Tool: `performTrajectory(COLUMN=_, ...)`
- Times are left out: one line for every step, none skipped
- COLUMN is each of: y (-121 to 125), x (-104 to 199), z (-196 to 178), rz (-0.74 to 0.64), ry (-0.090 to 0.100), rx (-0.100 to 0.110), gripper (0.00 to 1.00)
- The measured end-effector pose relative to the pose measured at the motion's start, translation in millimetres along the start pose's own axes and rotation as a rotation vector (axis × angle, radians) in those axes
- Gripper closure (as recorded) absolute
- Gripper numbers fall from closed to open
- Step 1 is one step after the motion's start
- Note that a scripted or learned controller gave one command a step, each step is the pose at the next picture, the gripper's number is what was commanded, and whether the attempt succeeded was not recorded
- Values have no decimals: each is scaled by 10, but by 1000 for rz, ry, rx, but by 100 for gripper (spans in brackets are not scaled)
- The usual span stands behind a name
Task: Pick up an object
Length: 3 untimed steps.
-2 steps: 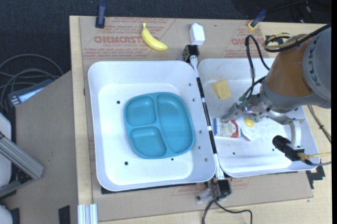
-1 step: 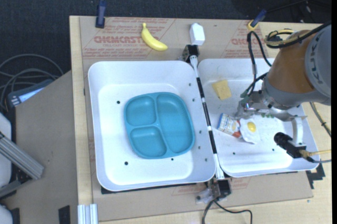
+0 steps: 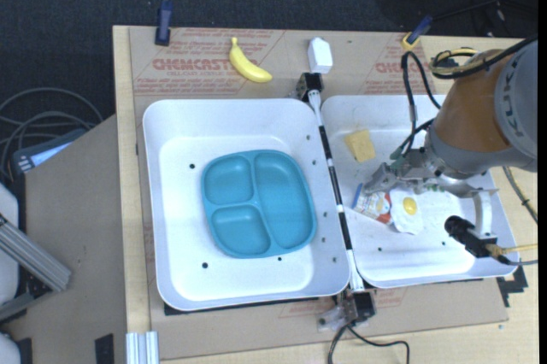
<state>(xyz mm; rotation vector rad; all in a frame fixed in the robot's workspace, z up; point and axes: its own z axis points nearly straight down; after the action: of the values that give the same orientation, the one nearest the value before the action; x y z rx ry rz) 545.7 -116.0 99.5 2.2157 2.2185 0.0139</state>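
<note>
In the right bin [image 3: 427, 268], a small crumpled packet [image 3: 373, 204] with coloured print lies near the middle of the floor. A toy fried egg [image 3: 408, 214] touches its right side. A pale yellow block [image 3: 360, 145] sits apart from them, nearer the bin's far wall. The gripper [image 3: 382, 181] hangs low just above the packet, close to its upper edge. From this slant I cannot tell whether it is released or clenched, and nothing can be seen grasped in it. The grey arm [image 3: 479, 119], with its orange band, reaches in over the bin's right side. The left bin [image 3: 171, 183] holds a blue divided plate [image 3: 255, 202] with three compartments, lying flat near the centre. Behind the bins, a banana [image 3: 247, 63] and a small white object [image 3: 320, 55] rest on the bench [image 3: 214, 42].
</note>
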Motion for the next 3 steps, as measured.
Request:
performTrajectory(y=-225, x=204, z=94, rz=3, ry=-7, rx=-7, gripper=0)
performTrajectory(y=-191, x=197, z=-43, rz=4, ry=-11, rx=-19, gripper=100)
performTrajectory(y=190, x=726, z=-1067, rz=0, ry=-2, rx=9, gripper=100)
